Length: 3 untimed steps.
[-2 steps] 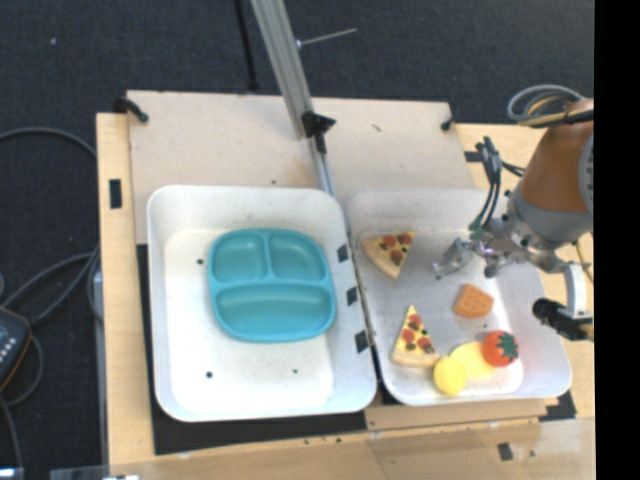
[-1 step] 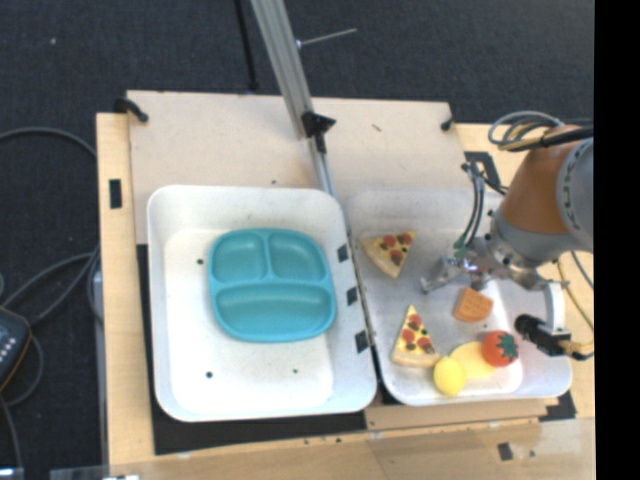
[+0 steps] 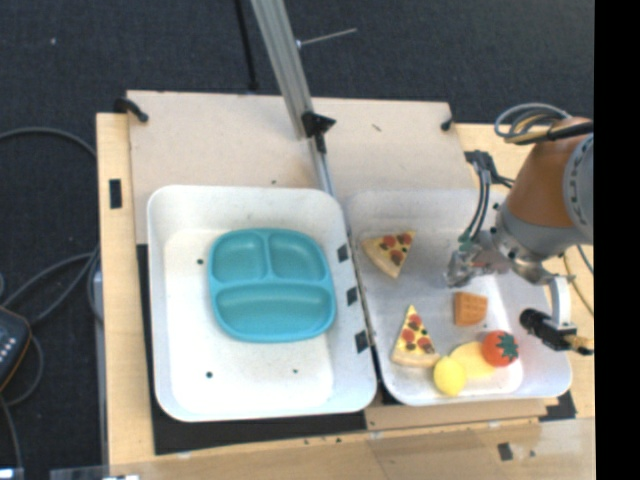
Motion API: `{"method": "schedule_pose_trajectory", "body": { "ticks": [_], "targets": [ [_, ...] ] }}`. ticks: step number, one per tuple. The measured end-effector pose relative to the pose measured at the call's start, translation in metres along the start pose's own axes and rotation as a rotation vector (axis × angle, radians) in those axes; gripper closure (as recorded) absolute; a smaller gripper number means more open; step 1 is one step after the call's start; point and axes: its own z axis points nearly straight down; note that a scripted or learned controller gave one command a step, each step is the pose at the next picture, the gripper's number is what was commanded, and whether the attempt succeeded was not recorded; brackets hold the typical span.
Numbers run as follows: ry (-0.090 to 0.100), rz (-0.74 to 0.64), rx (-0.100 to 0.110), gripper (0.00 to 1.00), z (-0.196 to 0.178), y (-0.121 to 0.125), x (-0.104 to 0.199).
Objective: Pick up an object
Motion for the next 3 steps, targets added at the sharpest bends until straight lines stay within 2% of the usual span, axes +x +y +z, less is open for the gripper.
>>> {"method": "schedule_pose_trajectory", "body": {
  "ticks": [1,3],
  "targets": [
    [0.0,-0.002,-0.001,1.0,-0.046,-0.004,-0.006],
    [-0.001,-0.009,-0.004,1.0,-0.148,0.008,-0.009]
  ]
}}
